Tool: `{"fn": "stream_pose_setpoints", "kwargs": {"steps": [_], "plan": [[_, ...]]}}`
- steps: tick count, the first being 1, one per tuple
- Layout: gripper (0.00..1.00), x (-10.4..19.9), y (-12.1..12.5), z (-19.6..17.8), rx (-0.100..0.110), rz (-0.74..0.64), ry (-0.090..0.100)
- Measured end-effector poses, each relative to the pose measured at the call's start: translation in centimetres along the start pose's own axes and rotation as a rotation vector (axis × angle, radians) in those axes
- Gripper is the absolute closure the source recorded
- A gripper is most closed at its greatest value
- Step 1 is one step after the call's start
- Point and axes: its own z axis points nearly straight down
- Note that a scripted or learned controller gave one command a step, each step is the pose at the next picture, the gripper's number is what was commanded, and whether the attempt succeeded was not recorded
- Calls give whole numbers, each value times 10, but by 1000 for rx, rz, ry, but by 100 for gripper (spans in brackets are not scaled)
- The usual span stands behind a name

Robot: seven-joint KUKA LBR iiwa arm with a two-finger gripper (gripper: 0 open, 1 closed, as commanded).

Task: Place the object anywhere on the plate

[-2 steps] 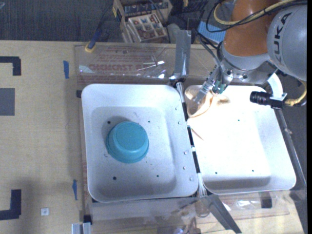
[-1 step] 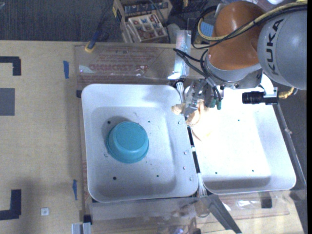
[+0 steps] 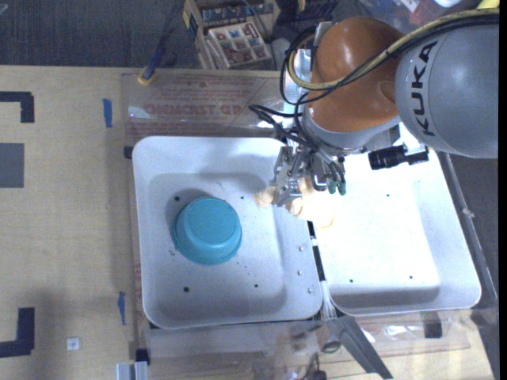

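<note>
So the little tan object point(image 3: 277, 199) is the worry here. It sits right at the tip of the claw point(image 3: 301, 184), over the inner right edge of the left bin point(image 3: 150, 180), and I honestly can't tell if the claw is clenched on it, released, or just touching it. The picture is too blurry down there.

If it isn't properly held, my guess is it drops or gets nudged as soon as the arm point(image 3: 444, 93) swings, and ends up on the bin floor short of the plate point(image 3: 207, 229). It's also close to the ridge between the two bins, so a bad bump could roll it over into the right bin point(image 3: 396, 244).

The other thing is the plate itself. It's blue and round and looks domed, more like something flipped over than a flat dish. A small lumpy object let go from any height could easily slide or bounce off it.

Position-wise, the object pokes out at the lower left of the claw, on the side facing the plate. The plate is off to the lower left in the same bin, clearly apart from both.

There's also a pale yellowish smudge point(image 3: 325, 210) just right of the claw in the right bin. I can't say what it is.
</note>
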Motion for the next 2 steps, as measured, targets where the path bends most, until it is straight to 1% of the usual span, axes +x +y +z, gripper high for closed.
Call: {"fn": "stream_pose_setpoints", "kwargs": {"steps": [1, 2], "plan": [[100, 23, 45, 2, 0, -4, 0], [100, 52, 86, -12, 0, -4, 1]]}}
